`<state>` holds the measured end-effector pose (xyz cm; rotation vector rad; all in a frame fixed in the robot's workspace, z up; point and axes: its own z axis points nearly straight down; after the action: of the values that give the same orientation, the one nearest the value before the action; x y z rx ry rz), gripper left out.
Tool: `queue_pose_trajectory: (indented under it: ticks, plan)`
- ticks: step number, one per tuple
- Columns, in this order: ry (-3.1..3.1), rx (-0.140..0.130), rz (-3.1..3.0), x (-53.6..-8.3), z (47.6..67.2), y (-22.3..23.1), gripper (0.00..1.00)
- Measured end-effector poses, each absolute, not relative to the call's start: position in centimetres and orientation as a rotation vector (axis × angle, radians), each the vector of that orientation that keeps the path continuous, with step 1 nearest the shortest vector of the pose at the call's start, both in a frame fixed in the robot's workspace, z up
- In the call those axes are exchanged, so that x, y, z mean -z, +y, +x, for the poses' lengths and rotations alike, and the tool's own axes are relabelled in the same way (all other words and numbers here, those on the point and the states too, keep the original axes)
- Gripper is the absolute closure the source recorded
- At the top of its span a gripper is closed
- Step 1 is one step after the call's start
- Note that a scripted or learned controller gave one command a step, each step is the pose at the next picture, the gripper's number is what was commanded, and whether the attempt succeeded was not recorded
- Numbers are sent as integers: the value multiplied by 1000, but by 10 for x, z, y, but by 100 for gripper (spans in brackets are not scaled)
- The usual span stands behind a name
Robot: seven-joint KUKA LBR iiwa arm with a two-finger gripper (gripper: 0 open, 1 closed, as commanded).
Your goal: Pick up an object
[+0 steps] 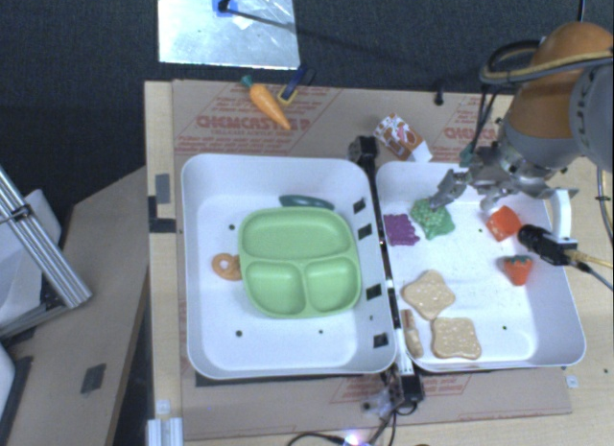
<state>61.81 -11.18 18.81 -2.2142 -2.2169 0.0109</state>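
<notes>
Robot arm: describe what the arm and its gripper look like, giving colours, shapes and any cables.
The arm is thick, rounded and grey, with a glossy orange band above the wrist. A dark cable loops beside the orange part. The arm narrows to a gripper of dull silver-grey metal, angular and much slimmer.

The gripper (445,193) hangs over the right bin (566,339), just above a green leafy lump (435,221) that sits beside a purple lump (401,230). Two toast slices (429,293) lie nearer the front (corners touching). The left bin (197,243) holds a green divided plate (295,262) and an orange ring (226,267). A carrot (267,105) lies on the tabletop (192,113) behind.
</notes>
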Motion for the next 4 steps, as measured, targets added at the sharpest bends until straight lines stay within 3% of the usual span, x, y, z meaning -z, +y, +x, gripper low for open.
queue_pose_trajectory:
  ticks: [1,3,4]
  plan:
    - [-2225,1,-2219,-195,621,-112,0]
    - [-2223,0,-2220,-83,619,-104,0]
    - [-2228,7,-2223,-98,622,-104,100]
